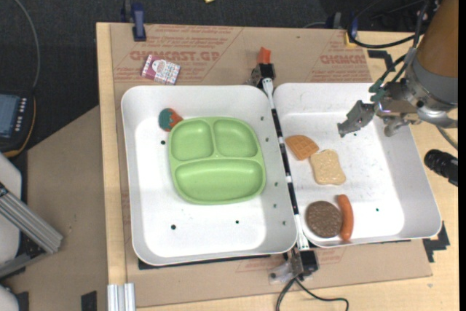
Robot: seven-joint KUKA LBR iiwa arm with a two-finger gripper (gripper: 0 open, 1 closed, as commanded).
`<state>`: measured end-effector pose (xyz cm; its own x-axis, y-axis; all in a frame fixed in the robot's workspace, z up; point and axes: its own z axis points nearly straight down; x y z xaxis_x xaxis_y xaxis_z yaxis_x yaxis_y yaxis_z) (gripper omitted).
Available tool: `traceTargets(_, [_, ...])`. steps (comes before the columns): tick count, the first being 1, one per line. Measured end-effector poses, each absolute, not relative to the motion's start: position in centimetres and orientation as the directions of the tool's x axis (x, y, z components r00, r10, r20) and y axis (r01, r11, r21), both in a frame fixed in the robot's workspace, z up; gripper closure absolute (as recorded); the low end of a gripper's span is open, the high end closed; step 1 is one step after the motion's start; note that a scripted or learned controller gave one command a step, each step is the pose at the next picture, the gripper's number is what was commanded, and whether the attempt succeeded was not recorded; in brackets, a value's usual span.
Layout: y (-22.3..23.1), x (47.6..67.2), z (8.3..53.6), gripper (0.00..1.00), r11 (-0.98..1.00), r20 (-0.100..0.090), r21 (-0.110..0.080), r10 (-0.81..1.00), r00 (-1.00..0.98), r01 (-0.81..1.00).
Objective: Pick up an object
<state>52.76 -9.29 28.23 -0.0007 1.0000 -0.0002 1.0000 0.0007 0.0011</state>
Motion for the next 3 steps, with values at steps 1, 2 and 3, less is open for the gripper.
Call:
traceTargets(1, [-10.5, 53.9, 15.1, 0.00, -0.002, 0.001, -0.012, 1.000, 0.002, 1.000])
traceTargets(2, [-10.4, 55.8, 8.0, 0.00, 0.000, 0.001, -0.005, 1.000, 0.000, 1.000])
traceTargets(3, [-10.4, 55.9, 9.5, 1.00, -0.002, -0.001, 0.003, 1.000, 0.002, 1.000])
